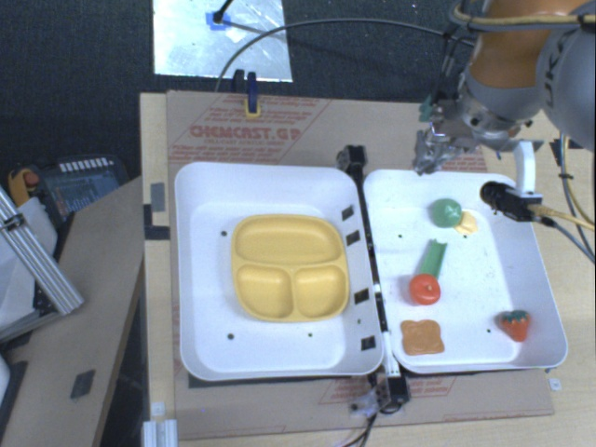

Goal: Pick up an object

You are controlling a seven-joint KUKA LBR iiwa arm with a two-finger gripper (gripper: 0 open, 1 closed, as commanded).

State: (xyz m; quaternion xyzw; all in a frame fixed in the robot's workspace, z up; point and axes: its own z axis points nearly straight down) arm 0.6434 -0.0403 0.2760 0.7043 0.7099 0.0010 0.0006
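Now, from the camera above: hanging the gripper [435, 161] over the back left corner of the right bin [549, 343], up off its floor. Cannot tell how far open. Holding no toy, as far as can be seen.

Plenty to pick from in that bin: green ball [446, 212] near the back edge, green stick [431, 256] in the middle, red tomato [425, 290] just beside the stick's near end, brown toast [422, 337] by the front edge, red berry [514, 324] by the front right corner. Yellow tray [287, 268] in the left bin [200, 343].

Looks like the very start: reaching, not yet grabbing. Next, most likely: choose one toy, maybe the green ball as the closest, move right over it, go straight down, squeeze, lift.
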